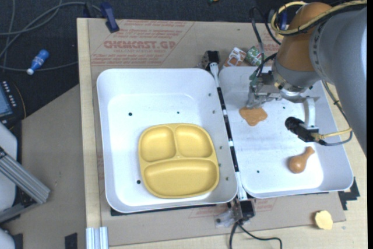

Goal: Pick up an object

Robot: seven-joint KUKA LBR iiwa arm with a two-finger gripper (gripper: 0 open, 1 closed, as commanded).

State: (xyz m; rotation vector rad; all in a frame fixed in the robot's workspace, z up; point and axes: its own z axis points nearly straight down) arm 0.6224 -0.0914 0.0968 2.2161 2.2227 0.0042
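In the right bin point(326, 181), a flat tan, cookie-like piece point(254, 116) lies near the left wall. A brown drumstick-shaped piece point(299, 161) rests further toward the front right. My gripper point(256, 100) points down in the right bin, right at the far edge of the tan piece and seemingly touching it. The grey arm with its orange band point(300, 46) comes in from the right above the bin's far part. A yellow divided plate point(177, 159) sits in the left bin point(116, 96).
Behind the right bin, a small colourful packet point(245, 56) lies on the bench. A yellow chunk point(322, 219) sits on the bench at the front right, outside the bins. A blue clamp point(109, 16) grips the board's far left edge.
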